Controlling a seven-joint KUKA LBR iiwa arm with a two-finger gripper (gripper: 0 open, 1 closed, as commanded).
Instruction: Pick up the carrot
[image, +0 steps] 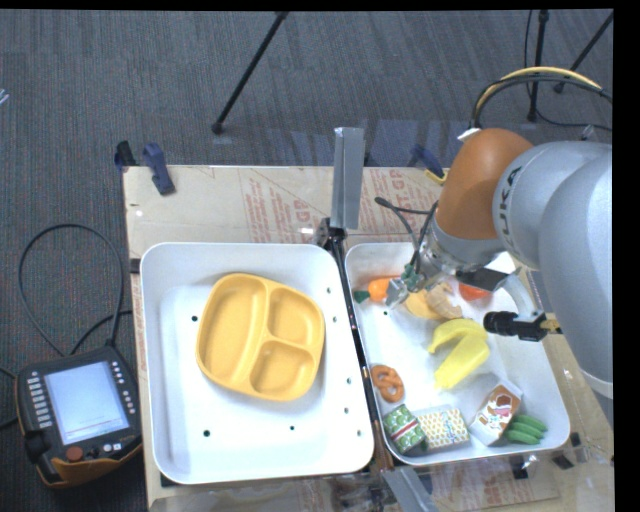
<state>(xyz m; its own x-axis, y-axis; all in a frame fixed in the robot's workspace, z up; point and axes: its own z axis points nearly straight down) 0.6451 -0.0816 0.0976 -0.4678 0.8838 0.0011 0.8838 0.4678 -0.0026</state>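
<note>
Table (240, 195) is sitting on dark grey carpet, w/ tripod legs (250, 70) standing on the floor behind it. Two white bins are lying side by side on top: left bin (165, 400) is holding a yellow divided plate (262, 336); right bin (548, 395) is carrying the toys. A handheld control unit w/ screen (75, 405) is resting on the floor at left, its cable looping above it.

Arm is reaching in from the right, orange band (478, 195) above the wrist. Claw (405, 285) is hanging low at the right bin's back-left corner; can't tell if it's spread or pressed together. Carrot (378, 290) is lying just beside the claw tip, near the bin's left wall. Nearby: bananas (458, 350), pretzel (387, 381), small boxes (440, 428) and green pods (525, 430) along the front.
</note>
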